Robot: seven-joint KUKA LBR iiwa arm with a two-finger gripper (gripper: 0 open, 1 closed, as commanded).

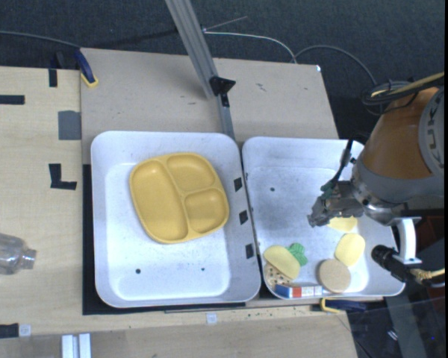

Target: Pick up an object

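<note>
Now gripper [327,211] low in right bin [284,162], over yellow piece [343,224], likely going for it; grip state unclear.

A mustard-yellow plastic divided plate [180,197] lies in a white shallow bin [108,200] speckled grey. The neighbouring white bin [284,159] holds pale yellow pieces [349,249], a tan round disc [334,275] and a green lump [297,253].
</note>
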